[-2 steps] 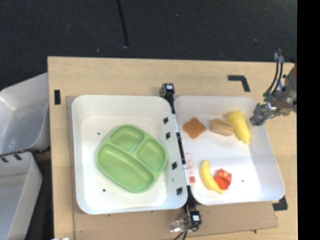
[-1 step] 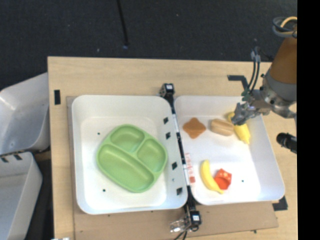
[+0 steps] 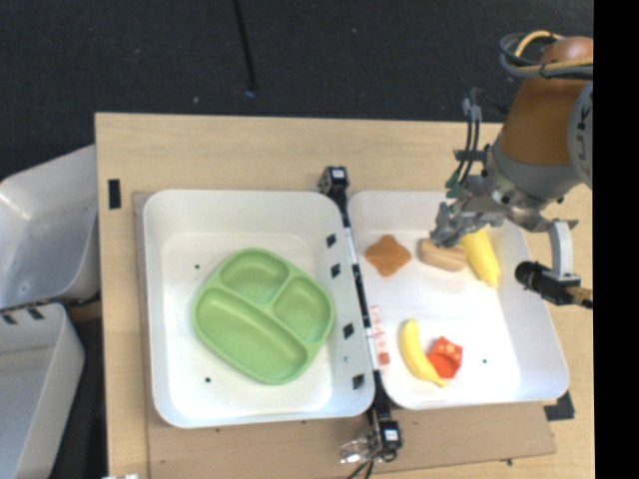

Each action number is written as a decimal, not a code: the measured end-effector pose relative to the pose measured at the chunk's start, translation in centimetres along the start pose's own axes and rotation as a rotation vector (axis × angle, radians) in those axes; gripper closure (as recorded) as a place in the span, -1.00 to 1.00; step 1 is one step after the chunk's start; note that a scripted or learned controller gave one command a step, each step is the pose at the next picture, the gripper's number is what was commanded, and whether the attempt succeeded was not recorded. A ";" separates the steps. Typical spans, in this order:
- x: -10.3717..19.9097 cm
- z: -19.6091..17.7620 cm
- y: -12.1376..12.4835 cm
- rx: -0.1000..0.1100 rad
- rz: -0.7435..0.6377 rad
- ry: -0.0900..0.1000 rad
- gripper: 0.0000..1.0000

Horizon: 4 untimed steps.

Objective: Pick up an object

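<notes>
The gripper [image 3: 449, 230] sits right over the tan bread roll [image 3: 442, 256], upper right of the frame; can't tell its state. I'd drop straight down, staying clear of the corn cob [image 3: 482, 254].

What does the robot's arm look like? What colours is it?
The arm is a fat round tube, orange-brown on top and grey lower down. Thin cables, one yellowish, loop over its top. At its tip sits a small gripper of grey metal, with dark wires running up beside it.
</notes>
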State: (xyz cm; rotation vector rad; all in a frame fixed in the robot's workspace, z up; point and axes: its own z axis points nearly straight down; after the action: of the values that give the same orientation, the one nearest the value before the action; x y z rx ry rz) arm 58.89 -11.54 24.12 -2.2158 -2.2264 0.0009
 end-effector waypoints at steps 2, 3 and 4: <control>10.0 -0.1 1.9 -0.003 -0.001 -0.001 1.00; 15.4 0.2 1.9 -0.002 -0.001 0.000 1.00; 20.5 1.0 3.9 -0.003 -0.002 0.001 1.00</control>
State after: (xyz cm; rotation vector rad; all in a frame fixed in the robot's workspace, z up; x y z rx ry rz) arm 62.68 8.95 23.08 -2.2146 -2.2296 -0.0029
